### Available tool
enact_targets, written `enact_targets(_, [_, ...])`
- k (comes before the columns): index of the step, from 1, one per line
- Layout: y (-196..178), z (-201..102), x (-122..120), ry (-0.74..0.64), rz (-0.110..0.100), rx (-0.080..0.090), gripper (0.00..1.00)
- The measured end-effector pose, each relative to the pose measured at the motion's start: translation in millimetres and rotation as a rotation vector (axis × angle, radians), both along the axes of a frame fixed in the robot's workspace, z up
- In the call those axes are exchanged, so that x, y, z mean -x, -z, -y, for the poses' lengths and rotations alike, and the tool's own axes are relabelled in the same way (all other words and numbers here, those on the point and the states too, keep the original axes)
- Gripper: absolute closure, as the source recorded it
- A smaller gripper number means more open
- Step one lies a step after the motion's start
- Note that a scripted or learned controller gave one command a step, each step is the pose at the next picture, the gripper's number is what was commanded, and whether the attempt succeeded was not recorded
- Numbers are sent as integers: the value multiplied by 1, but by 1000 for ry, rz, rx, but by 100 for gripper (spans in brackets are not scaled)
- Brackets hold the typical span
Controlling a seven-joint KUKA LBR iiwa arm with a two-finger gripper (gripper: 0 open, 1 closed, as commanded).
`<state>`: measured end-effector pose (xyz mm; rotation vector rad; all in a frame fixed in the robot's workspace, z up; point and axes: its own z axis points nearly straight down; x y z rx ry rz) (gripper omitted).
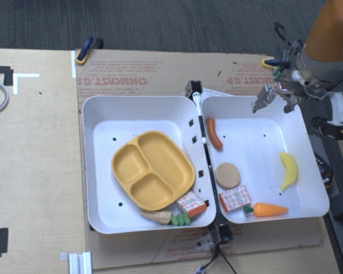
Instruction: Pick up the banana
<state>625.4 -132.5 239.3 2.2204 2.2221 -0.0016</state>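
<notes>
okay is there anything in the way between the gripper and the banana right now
Nothing visible. The gripper hangs above the right bin's far edge, and the banana lies alone near that bin's right wall, with bare floor between.

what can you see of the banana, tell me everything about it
The banana is small, plain yellow and smooth, apparently a plastic toy. It lies flat on the floor of the right-hand bin, near that bin's right wall, running roughly top to bottom in the view with a gentle curve and its lower tip hooking left. It looks whole, with tapered ends. Nothing touches it: the carrot lies apart below it, and the gripper hovers over the bin's upper edge.
</notes>
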Motion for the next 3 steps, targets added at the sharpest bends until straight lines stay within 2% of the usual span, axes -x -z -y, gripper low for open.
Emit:
enact_targets(1, [25, 78, 39, -261, 1, 0, 0])
enact_targets(2, [147, 83, 60, -621, 1, -1, 0])
enact_targets(3, [137, 83, 59, -619, 4, 1, 100])
